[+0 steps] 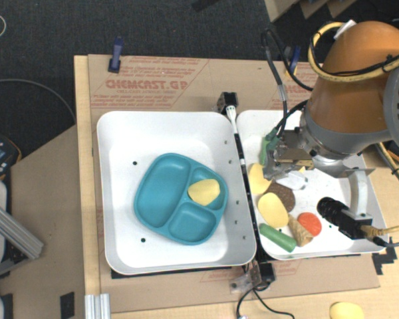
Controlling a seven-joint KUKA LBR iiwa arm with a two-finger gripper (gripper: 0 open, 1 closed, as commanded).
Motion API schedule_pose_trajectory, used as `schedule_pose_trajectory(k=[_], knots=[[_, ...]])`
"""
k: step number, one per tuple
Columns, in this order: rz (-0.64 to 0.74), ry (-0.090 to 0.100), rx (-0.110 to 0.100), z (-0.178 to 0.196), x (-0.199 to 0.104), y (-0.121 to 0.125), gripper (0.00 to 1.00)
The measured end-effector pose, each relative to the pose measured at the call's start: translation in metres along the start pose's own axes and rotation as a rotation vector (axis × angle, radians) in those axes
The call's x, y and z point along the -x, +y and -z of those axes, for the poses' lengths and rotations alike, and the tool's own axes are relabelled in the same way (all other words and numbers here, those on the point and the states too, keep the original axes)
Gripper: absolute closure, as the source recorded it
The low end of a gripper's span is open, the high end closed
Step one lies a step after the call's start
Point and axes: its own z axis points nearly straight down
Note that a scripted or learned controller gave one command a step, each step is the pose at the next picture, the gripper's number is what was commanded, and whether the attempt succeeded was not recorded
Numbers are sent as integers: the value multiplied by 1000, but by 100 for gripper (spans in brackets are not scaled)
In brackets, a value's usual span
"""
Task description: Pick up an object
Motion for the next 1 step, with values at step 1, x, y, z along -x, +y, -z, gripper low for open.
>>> schedule_pose_trajectory(k=[1], knots=[[-5, -2, -3, -49, 19, 55, 100]])
